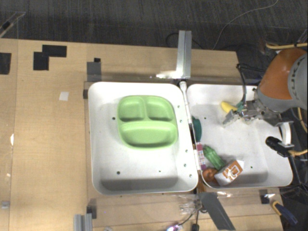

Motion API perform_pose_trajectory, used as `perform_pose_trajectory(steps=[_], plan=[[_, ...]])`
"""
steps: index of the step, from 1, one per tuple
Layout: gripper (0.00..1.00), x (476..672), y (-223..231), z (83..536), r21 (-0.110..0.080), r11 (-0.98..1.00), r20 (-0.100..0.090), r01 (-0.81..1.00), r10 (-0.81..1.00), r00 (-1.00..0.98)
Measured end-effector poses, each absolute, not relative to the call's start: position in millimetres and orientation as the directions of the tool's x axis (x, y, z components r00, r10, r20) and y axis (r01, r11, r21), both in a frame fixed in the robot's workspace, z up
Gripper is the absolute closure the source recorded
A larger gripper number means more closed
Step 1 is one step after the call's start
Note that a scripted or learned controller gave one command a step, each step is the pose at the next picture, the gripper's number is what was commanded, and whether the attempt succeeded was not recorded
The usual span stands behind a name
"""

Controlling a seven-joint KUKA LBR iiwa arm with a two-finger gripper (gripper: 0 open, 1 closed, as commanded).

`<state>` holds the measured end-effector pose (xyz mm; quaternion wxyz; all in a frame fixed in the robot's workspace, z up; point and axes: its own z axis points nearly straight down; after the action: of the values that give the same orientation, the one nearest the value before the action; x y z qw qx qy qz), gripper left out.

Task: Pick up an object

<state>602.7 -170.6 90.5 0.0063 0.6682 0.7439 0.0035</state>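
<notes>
Along the near edge of the right bin [274, 174], toward its near-left corner, lies a small heap: a white and orange packet [230, 172], a green bottle-shaped thing [213, 156] leaning over it, and a brown round piece [208, 175] tucked against the bin wall. Just beyond, by the left wall of that bin, a dark green strip [196, 127] lies along the divider. Next door, the left bin [103, 167] carries a light green divided plate [146, 120], set flat near its middle, two small sections on the far side and one wide section nearer. Farther back in the right bin, near its far edge, the gripper [233, 114] hangs low with its fingers spread a little, tips slanting toward the left. A yellow object [227, 107] sits just beside those tips, touching or nearly so, not clearly between them.
</notes>
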Motion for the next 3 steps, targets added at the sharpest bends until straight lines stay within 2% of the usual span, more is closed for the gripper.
perform_pose_trajectory(steps=[1,2,3], plan=[[0.0,637.2,-205.1,109.4,0.008,0.186,-0.003,0.982,0.983,-0.186],[0.0,667.9,-167.1,89.4,-0.008,0.069,-0.001,0.998,0.998,-0.069],[0.0,671.0,-205.6,144.6,0.008,0.113,-0.004,0.994,0.994,-0.113]])
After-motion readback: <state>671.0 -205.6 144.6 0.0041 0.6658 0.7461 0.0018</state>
